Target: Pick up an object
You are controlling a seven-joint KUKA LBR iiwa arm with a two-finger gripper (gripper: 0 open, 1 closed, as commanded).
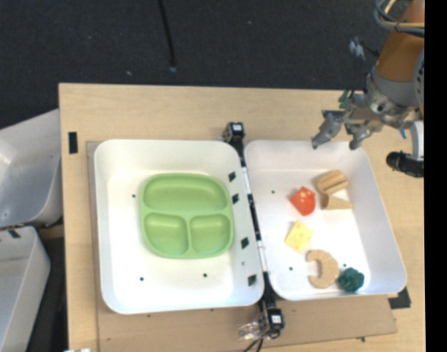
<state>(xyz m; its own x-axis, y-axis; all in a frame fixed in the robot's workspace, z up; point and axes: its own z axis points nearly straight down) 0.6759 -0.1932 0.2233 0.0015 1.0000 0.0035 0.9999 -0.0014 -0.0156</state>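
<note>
Dark carpet framed a pale wooden bench [157, 112] bearing two white bins; the left bin [113, 218], centre-left of the frame, held a green divided plate [185, 215]; the right bin [377, 196] held every candidate: a red piece [303, 201], a yellow block [298, 236], a tan wooden block [332, 188], a curved wooden piece [323, 268] and a dark green object [350, 279] at lower right; the gripper [339, 139] hung at upper right over the bin's far rim, fingers spread, pinching nothing; judging by this, no pick had been made, and descent, closing and lifting all remained.
</note>
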